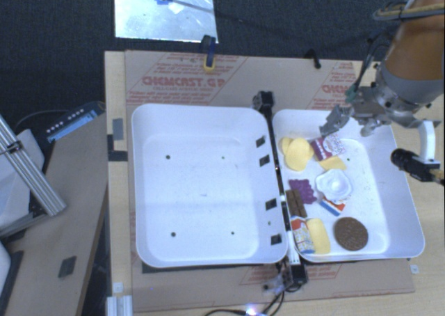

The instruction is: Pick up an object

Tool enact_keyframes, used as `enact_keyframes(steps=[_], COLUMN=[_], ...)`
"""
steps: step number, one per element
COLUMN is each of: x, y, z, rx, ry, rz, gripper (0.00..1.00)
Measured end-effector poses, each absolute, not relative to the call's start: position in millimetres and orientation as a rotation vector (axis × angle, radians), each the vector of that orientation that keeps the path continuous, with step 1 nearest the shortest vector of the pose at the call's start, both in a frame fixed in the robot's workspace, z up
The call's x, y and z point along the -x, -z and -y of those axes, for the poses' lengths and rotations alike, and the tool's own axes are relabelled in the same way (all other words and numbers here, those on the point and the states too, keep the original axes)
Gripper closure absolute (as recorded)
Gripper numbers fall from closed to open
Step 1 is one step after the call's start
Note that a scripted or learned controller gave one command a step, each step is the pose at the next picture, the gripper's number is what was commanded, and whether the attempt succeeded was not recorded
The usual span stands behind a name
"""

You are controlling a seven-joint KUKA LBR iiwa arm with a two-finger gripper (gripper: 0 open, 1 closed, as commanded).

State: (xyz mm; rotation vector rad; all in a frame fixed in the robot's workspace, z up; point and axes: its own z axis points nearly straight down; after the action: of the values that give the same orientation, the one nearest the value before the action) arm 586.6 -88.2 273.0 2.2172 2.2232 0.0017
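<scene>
The right bin (389, 168) holds several small items. Among them are a yellow lumpy fruit (295, 153), a purple and white packet (327, 146), a yellow wedge (334, 163), a white cup (334, 184), a purple grape cluster (302, 189), a brown bar (297, 204), a yellow block (318, 236) and a round brown cookie (350, 233). My gripper (350, 125) hangs over the back of this bin, just right of and above the packet. Its two fingers are spread open with nothing between them.
The left bin (201, 109) sits beside the right one, with a black hinge strip (274, 168) between them. The orange and grey arm (414, 50) comes in from the upper right. A black knob (407, 160) juts over the right bin's right rim.
</scene>
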Motion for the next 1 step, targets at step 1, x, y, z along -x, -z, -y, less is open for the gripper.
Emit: enact_keyframes(steps=[1], x=[-587.5], y=[-284.2], z=[87.9], rx=[-2.213], ry=[-0.006], rz=[-2.225], gripper=[1.0])
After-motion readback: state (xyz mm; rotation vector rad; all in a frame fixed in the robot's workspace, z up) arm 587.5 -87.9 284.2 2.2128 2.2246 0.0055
